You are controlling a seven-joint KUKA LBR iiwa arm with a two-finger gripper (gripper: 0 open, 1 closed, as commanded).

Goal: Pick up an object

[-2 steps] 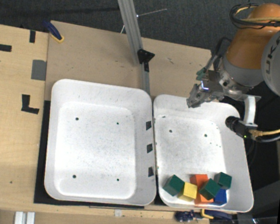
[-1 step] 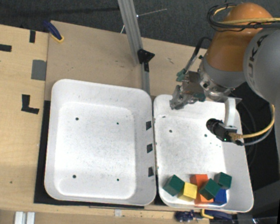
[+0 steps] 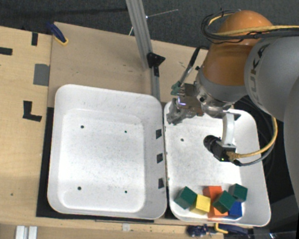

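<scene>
Several blocks (image 3: 212, 201) far from fingers (image 3: 176, 113)

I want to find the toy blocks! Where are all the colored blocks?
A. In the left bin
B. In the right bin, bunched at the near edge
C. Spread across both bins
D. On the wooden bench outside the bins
B: the colored blocks sit bunched together at the near edge of the right bin, away from the gripper.

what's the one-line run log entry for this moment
gripper: far end of right bin, over bare floor | blocks: clustered at near end, untouched | left bin: nothing inside | pick: not yet done
</scene>
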